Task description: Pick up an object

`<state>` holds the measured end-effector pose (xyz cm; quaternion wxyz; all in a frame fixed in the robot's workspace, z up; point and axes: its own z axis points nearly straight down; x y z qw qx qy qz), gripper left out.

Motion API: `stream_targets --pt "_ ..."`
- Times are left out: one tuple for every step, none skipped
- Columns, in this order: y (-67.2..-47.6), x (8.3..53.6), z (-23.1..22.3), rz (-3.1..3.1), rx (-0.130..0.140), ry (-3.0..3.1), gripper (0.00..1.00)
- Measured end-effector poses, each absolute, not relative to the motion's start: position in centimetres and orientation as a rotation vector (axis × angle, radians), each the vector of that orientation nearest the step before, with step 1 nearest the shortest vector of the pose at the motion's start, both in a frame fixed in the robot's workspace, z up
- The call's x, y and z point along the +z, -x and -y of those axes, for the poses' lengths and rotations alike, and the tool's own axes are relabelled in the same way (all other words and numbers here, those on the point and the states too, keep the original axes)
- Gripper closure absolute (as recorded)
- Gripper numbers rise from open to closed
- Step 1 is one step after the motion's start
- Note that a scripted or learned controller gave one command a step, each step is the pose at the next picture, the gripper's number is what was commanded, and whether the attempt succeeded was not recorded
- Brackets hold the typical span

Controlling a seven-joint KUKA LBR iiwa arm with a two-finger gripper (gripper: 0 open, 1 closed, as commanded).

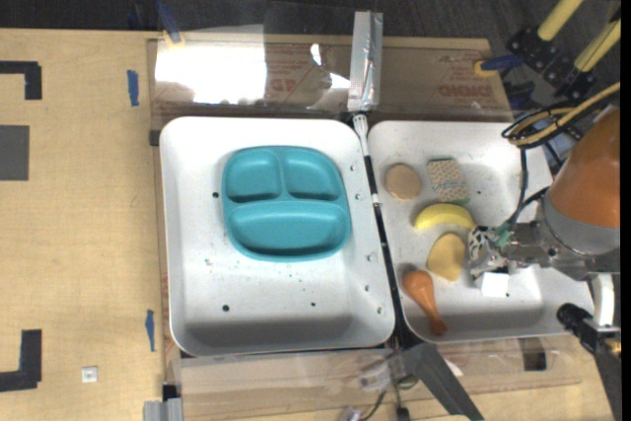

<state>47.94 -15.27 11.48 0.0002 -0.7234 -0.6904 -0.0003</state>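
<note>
The right bin (493, 145) holds a round tan piece (402, 180), a speckled sponge-like block (446, 176), a yellow banana (443, 216), a yellow-tan potato-like lump (446, 256) and an orange carrot (425, 296). My gripper (484, 254) hangs low in this bin, just right of the potato-like lump and below the banana. Nothing shows between its fingers. The arm's orange band (595, 182) rises at the right edge.
The left bin (187, 242) carries a teal divided plate (286, 202). A clear plastic sheet and cardboard (296, 74) stand behind both bins. Yellow poles and cables (572, 5) sit at the upper right. A dark bar (444, 385) runs along the front.
</note>
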Motion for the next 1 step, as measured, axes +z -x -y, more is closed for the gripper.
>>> stream_targets --pt "-49.03 20.17 8.37 1.96 -0.004 2.456 1.0"
